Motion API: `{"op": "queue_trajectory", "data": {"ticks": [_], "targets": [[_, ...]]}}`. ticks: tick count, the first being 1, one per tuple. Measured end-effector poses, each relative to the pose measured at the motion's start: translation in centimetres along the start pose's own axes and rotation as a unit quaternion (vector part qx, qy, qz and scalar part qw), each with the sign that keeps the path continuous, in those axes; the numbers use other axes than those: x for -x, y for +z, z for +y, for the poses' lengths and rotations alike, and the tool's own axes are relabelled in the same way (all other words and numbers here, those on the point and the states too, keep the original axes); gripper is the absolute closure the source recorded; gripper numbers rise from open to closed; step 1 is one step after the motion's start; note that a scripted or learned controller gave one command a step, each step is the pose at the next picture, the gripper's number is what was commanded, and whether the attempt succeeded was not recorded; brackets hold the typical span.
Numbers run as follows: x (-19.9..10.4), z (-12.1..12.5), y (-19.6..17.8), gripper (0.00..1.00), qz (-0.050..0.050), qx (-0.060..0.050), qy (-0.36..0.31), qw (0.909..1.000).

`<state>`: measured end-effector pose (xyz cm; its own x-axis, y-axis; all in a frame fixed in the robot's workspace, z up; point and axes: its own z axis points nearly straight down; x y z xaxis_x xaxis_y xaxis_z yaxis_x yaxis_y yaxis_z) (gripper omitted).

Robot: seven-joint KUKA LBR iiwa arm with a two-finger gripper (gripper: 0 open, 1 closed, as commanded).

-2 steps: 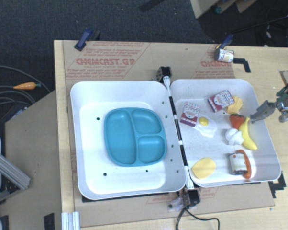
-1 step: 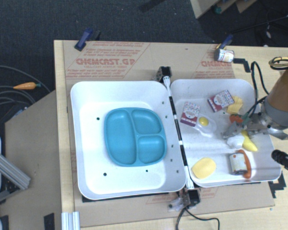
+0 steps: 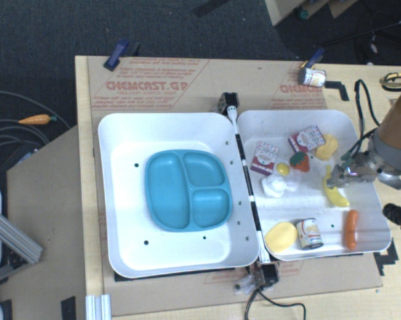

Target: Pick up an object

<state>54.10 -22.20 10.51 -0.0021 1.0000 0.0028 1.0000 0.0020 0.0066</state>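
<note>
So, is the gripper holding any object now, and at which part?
It cannot be told: the gripper sits low in the right bin, right above a yellow banana-like toy.

One fixed cam, mounted high above the bench (image 3: 187,72), looking down at a slant. Far enough back to take in both white bins w/ bench edges & dark floor (image 3: 87,12) beyond. Left bin (image 3: 120,179) sits mid-frame, right bin (image 3: 367,239) toward the right edge.

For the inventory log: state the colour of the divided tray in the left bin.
Light blue; the divided tray shows plainly in the camera view.
</note>
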Motion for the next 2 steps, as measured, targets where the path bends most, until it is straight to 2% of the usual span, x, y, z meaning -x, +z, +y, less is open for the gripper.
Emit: {"op": "queue_trajectory", "data": {"ticks": [1,2], "targets": [[-0.14,-0.12,0.21,0.00,0.001,-0.003,-0.001,1.0000],[-0.10,-0.08,-0.79,1.00,0.001,-0.002,0.000,1.0000]]}}
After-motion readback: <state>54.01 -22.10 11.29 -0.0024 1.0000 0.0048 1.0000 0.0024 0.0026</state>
